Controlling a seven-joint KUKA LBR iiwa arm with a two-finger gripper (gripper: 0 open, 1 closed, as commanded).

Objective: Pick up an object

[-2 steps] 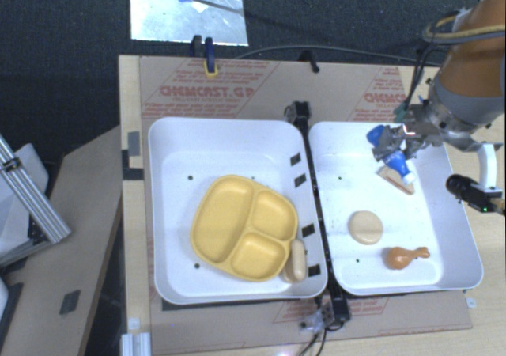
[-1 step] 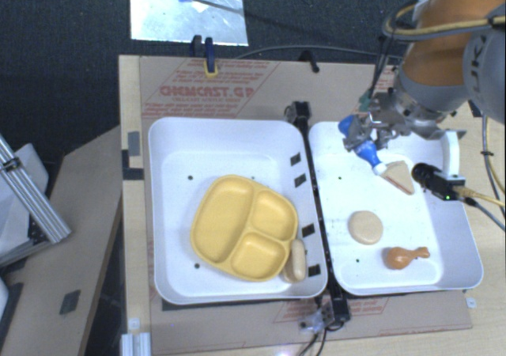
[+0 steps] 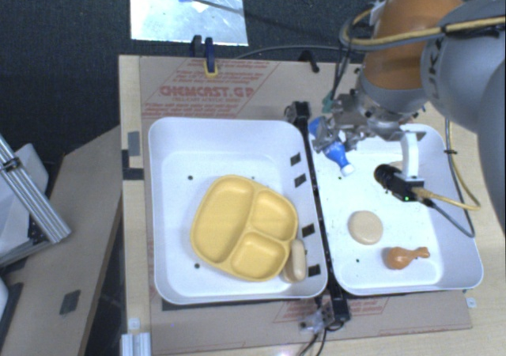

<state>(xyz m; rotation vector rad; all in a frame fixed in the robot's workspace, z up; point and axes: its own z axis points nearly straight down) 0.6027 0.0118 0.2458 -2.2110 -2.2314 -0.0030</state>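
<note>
The grey arm with its orange band reaches in over the right white bin (image 3: 462,263), its gripper (image 3: 338,141) low at that bin's far left corner, touching a small blue object (image 3: 338,154). A round beige disc (image 3: 365,227) and an orange drumstick-shaped toy (image 3: 405,255) lie near the front edge. In the left white bin (image 3: 170,149), a yellow divided plastic tray (image 3: 241,227) sits with a beige oblong piece (image 3: 296,260) against its right front corner.

I count two white bins (image 3: 170,188); one yellow divided tray (image 3: 241,228), one beige roll (image 3: 296,261), one tan disc (image 3: 366,228), one orange drumstick toy (image 3: 404,256), one blue-white item (image 3: 338,154).
</note>
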